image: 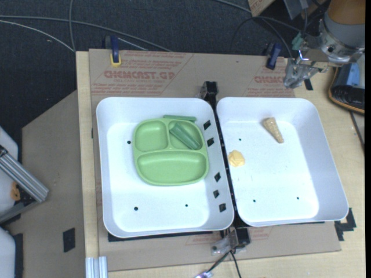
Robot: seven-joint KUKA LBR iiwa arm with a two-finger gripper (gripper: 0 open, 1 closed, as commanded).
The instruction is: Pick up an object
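The gripper (pixel 297 74) is hanging at the upper right of the bench, just beyond the far rim of the right bin (pixel 324 155), with nothing between its fingers; whether they are standing wide or narrow I cannot tell, since they are small and blurred here.

Going from the left: the left bin (pixel 116 201) is holding a green divided plate (pixel 170 153), and a darker green piece (pixel 185 134) is lying in the plate's upper right compartment, with a thin green strip (pixel 179 118) resting just beyond the plate's far edge; the right bin is carrying a small yellow lump (pixel 236 158) near its left wall, and a tan cone (pixel 273 129) lying further up and to the right, well apart from the lump.

The cone is looking like the nearest thing to pick; it is lying below and a little left of the gripper, inside the bin's far half, its long axis running at a slant from upper left to lower right, with the broader end toward the upper left. A reach for it is likely calling for a short move inward and down, with the fingers turned to close across that slanted axis.
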